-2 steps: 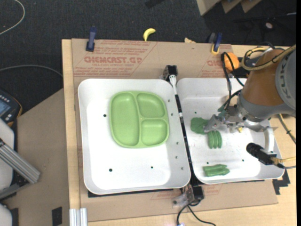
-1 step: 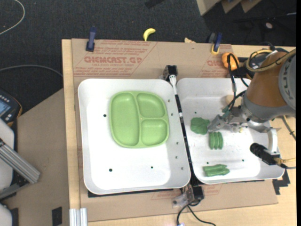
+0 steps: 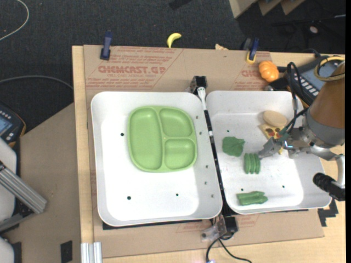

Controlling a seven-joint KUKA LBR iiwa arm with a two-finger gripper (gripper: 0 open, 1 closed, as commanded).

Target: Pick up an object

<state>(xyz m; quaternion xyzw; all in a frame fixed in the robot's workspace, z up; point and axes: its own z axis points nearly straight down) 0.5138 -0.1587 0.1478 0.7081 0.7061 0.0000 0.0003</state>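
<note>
The right bin (image 3: 285,196) holds several small objects. A green lump (image 3: 233,146) lies near its left wall, a green ribbed piece (image 3: 252,163) sits just below it, and a long green piece (image 3: 252,198) rests near the front rim. At the back lie a tan rounded object (image 3: 275,117) and a small yellow-brown piece (image 3: 269,130). My gripper (image 3: 270,148) reaches in from the right and hangs low over the bin's middle, just right of the ribbed piece and below the yellow-brown piece. Nothing shows in its grasp.
The left bin (image 3: 109,196) holds a green divided plate (image 3: 162,138). On the bench behind the bins lie an orange toy (image 3: 268,70) and a yellow banana-shaped toy (image 3: 173,38). Blue clamps (image 3: 105,46) grip the cardboard's far edge. Cables and a dark device crowd the right.
</note>
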